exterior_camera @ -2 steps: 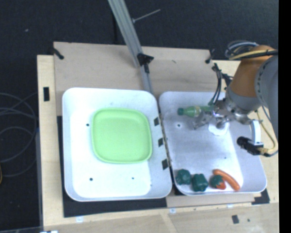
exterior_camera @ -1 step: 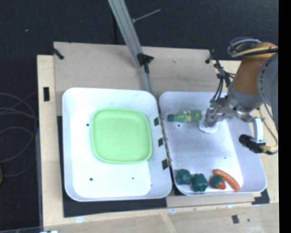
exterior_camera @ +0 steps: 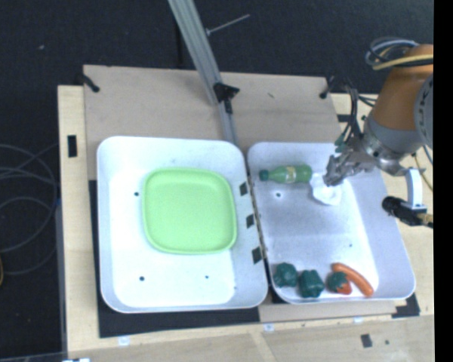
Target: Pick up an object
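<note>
The arm reached in from the right and held the gripper low over the upper part of the right bin. The gripper tip sat directly above a small white object, apparently touching or nearly touching its top edge. Whether the fingers were apart or together could not be determined at this resolution, and no object was visibly held between them.

The white object lay on the bin floor just to the right of a small green bottle, which rested on its side near the upper wall. The gripper's position suggested the white object was the chosen target; the bottle lay close enough that a descent could nudge it.

Other candidates sat well apart along the lower wall of the same bin: two dark green pieces and an orange-red vegetable with a green end. Their position against the wall would leave less clearance for the fingers, which may explain a preference for the more exposed target.

The left bin carried a light green plate lying flat near its centre, away from the working area.

Judged from this layout, the pick was at the approach or closing step, with no lift achieved.
</note>
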`<move>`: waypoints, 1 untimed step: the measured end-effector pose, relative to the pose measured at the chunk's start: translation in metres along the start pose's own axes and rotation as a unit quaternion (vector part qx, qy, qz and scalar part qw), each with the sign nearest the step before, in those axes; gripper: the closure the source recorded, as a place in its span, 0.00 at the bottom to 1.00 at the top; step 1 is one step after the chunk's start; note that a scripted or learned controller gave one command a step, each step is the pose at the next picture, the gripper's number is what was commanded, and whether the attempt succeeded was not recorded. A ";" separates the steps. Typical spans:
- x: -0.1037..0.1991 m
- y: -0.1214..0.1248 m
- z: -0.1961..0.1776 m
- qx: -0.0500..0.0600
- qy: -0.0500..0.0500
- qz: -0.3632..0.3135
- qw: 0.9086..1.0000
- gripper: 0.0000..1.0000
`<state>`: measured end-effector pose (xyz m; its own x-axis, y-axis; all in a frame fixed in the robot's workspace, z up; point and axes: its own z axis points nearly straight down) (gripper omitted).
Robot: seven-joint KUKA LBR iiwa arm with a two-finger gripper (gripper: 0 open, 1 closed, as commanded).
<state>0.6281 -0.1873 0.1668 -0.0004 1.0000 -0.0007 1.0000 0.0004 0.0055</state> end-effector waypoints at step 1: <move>-0.006 0.004 -0.061 0.000 0.000 0.000 1.000 1.00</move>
<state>0.6317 -0.1937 0.2282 0.0004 1.0000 -0.0014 1.0000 -0.0004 0.0058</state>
